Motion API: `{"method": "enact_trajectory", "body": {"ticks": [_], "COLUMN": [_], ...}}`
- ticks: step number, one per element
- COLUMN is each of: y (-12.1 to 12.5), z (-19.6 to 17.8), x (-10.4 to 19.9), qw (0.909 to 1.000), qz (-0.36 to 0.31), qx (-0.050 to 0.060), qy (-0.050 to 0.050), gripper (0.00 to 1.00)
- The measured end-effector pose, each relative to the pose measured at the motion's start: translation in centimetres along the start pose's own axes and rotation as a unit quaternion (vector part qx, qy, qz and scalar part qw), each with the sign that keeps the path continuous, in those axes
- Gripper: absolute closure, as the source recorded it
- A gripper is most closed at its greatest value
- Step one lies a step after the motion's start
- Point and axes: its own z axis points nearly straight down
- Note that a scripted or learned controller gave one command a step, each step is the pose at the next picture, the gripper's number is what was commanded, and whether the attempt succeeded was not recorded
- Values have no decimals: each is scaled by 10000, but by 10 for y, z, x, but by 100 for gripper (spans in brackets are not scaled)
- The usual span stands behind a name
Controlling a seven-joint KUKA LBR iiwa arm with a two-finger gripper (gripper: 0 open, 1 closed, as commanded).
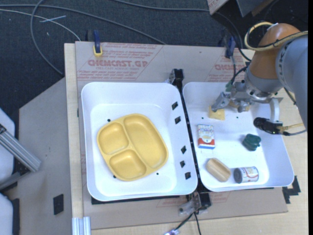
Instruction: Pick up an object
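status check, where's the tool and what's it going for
Tool low in right bin, over yellow block. Nothing seen held. Small box nearby.

Red "CHEMCAST GP" printed on the brown protective sheet (122, 62) behind the bins; repeated, partly hidden, at upper right; other lettering too small to read.

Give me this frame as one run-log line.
arm: over right bin | gripper: above yellow block, no grasp seen | left bin: yellow tray
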Motion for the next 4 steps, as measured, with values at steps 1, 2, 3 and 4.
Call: {"method": "enact_trajectory", "body": {"ticks": [1, 2, 3, 4], "y": [1, -2, -1, 0], "z": [-13, -75, -121, -157], "x": [0, -2, -8, -8], "qw": [10000, 10000, 10000, 10000], "qz": [-2, 3, 1, -3], "qx": [-17, -8, -18, -15], "qy": [-3, 2, -3, -1], "gripper": [100, 100, 100, 100]}}
